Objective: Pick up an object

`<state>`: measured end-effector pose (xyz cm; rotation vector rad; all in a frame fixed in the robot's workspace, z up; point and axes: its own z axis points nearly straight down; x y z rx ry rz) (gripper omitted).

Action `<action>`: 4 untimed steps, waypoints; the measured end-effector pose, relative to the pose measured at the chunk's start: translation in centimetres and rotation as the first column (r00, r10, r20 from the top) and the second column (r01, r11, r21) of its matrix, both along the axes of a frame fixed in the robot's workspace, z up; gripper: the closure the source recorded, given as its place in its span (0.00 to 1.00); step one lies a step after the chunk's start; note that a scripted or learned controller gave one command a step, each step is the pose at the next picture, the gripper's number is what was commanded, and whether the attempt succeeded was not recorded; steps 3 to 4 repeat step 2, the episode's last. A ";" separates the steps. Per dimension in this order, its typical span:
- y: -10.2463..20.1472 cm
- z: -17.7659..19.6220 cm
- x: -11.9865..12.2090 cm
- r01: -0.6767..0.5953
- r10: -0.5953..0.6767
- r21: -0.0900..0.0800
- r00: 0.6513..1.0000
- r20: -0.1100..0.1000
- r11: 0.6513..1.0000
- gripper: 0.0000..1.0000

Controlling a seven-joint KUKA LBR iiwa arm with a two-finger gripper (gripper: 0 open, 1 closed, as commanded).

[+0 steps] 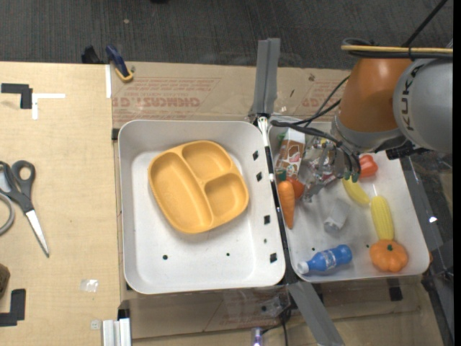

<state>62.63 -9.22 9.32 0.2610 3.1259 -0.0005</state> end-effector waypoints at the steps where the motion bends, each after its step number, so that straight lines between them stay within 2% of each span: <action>1: -5.9 0.1 1.6 0.033 -0.033 -0.001 0.999 0.003 0.999 0.00; 2: -6.0 0.0 -2.0 0.134 -0.134 0.001 0.991 -0.001 0.991 0.00; 4: -6.0 0.0 -2.0 0.134 -0.134 0.001 0.991 -0.001 0.991 0.00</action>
